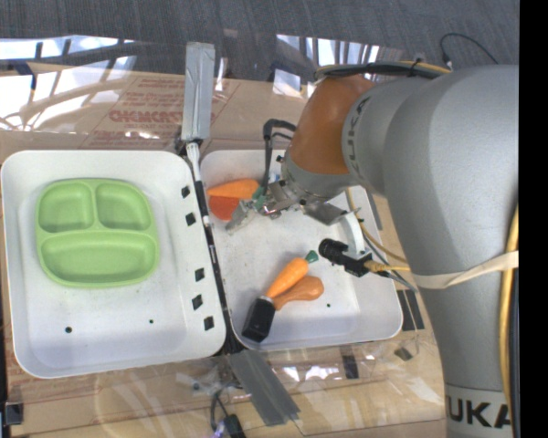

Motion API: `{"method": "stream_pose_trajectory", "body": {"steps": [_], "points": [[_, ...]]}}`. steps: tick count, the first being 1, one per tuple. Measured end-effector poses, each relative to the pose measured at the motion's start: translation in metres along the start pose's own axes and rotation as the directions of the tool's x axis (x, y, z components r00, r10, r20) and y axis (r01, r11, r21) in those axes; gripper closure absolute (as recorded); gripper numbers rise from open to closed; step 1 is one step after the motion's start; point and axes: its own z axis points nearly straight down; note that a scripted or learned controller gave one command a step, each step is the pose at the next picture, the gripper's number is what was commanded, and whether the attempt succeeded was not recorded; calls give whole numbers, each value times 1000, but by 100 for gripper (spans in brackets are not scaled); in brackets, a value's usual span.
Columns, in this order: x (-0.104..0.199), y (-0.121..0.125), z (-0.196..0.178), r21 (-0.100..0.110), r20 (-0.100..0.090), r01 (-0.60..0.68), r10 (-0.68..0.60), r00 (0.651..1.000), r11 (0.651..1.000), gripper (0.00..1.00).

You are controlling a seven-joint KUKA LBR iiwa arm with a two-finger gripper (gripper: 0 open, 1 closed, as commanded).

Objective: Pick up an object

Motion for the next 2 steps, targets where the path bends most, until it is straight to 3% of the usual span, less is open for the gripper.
{"method": "stream_pose_trajectory", "body": {"steps": [1, 2], "points": [[37, -132, -1, -5, 3, 209, -208, 978, 978, 0], [1, -97, 0, -2, 1, 63, -63, 998, 998, 0]]}}
